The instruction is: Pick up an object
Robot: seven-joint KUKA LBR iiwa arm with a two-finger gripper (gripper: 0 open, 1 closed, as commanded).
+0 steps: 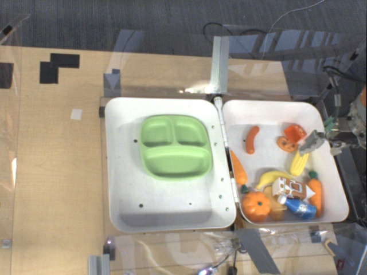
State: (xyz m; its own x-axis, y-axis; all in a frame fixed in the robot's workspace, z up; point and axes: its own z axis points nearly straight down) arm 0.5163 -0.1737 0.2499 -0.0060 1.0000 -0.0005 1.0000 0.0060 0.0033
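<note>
I saw the gripper [311,142] above the corn [299,163] in the right bin [269,109]; its grip I could not tell.

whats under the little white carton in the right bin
The small white carton lies on the toy pile, resting over a yellow banana and a blue object. The white bin floor beneath it is covered.

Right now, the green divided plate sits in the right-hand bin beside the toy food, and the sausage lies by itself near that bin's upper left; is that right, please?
Not quite. The camera view shows the green divided plate in the left bin, apart from the toy food. The sausage does lie by itself in the upper left of the right bin.
</note>
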